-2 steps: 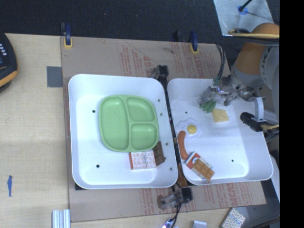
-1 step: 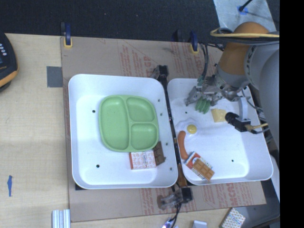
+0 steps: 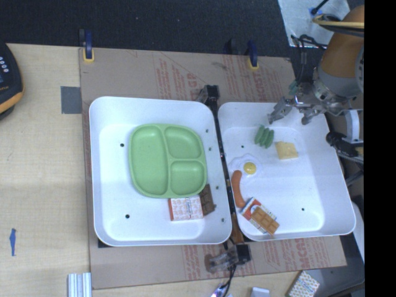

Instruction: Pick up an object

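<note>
Little here can be read. The brown cardboard sheet (image 3: 154,73) under the two bins carries faint reddish printing that runs in lines along its edges, but the letters are too small and washed out to make out. Just below the green plate (image 3: 167,159), touching its lower edge, lies a small packet (image 3: 185,208) with red print on white, also not legible. A second packet (image 3: 260,217), orange and white, lies in the neighbouring bin, down and to the right of the green plate, and its markings are equally blurred.
</note>
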